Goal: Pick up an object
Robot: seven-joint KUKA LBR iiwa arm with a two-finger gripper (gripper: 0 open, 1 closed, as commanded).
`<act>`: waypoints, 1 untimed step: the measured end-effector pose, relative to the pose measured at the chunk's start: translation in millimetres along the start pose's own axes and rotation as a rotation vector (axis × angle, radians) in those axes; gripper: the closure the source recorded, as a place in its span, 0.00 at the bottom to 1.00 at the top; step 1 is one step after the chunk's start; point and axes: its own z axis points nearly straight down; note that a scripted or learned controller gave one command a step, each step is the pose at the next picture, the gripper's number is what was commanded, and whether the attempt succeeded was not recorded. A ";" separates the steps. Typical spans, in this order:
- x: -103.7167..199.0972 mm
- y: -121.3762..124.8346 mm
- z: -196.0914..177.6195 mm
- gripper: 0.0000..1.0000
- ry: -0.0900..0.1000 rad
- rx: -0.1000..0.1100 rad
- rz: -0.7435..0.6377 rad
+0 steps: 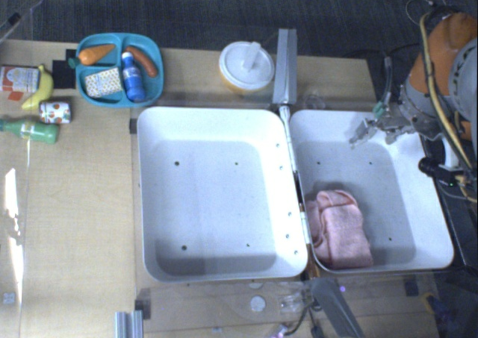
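Pink folded cloth (340, 239) lies at the near left of the right bin (418, 202). Farther back I see my gripper (367, 130) over that bin's far right corner, fingers spread apart, holding nothing. The left bin (213, 195) sits alongside. A blue plate (119, 69) of toy food sits far left.

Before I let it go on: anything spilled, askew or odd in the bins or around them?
Nothing spilled or damaged. The pink cloth lies crumpled, bunched against the near-left corner of the right bin, pressed to the divider side rather than flat in the middle. The gripper hangs over that bin's far edge, apart from the cloth.
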 end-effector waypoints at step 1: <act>-20.4 -43.8 29.6 0.00 -0.001 -0.003 -0.125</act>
